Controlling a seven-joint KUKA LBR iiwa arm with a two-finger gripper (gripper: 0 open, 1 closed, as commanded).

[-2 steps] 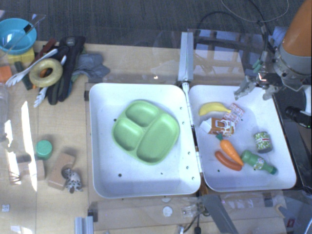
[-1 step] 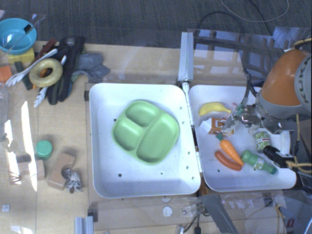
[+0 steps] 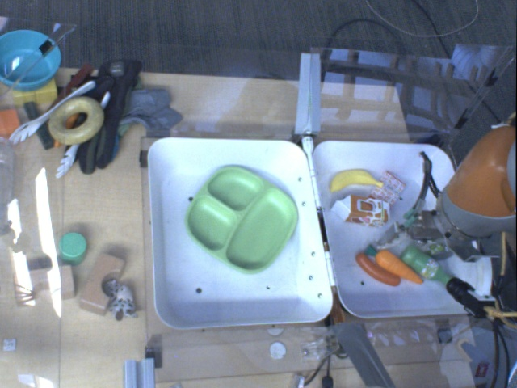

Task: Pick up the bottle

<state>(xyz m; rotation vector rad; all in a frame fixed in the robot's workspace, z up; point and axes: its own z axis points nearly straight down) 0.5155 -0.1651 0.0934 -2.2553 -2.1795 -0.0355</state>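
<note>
So my gripper [image 3: 412,231] is down in the right bin [image 3: 355,297], low over its right half, and I honestly can't tell how it's set from this angle, the metal bits just blur together.

The bottle [image 3: 426,263] is lying on its side right below my gripper, green and clear, near the bin's right wall. I can't tell whether I'm touching it or just above it.

Pretty cramped on that side: a carrot [image 3: 398,267] lies just left of the bottle, a red thing [image 3: 378,270] is tucked against the carrot, and the bin's bottom rim is near both.

Up and left of my gripper there's an orange-and-white packet [image 3: 368,210] and a banana [image 3: 354,180] beyond it.

Way more room further left, past the divider: the left bin [image 3: 174,297] has just a green divided plate [image 3: 241,218] in the middle, with bare white floor all round it.
</note>
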